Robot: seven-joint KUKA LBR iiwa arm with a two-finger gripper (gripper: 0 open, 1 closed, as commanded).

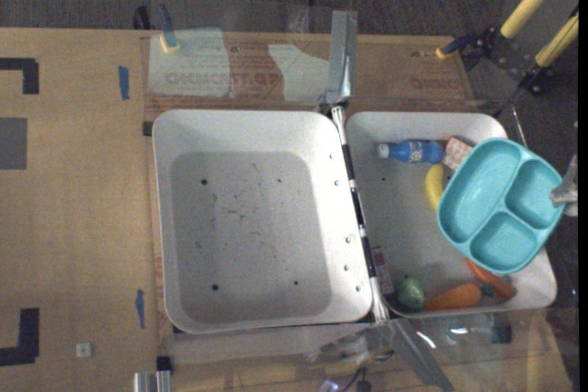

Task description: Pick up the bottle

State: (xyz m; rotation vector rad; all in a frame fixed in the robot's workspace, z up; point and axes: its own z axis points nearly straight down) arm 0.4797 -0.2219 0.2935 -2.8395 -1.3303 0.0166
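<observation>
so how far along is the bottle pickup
Nothing looks done yet: the bottle lies on its side at the far end of the right bin, untouched. In hand is something else: a teal divided plate is tilted up over that bin's right side, at the gripper by its edge. Still left: reaching the bottle, gripping it and lifting it out.

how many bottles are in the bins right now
1. The bottle, blue with a white cap, lies on its side at the far edge of the right bin, beside the blue divided plate; that plate could hide more.
</observation>
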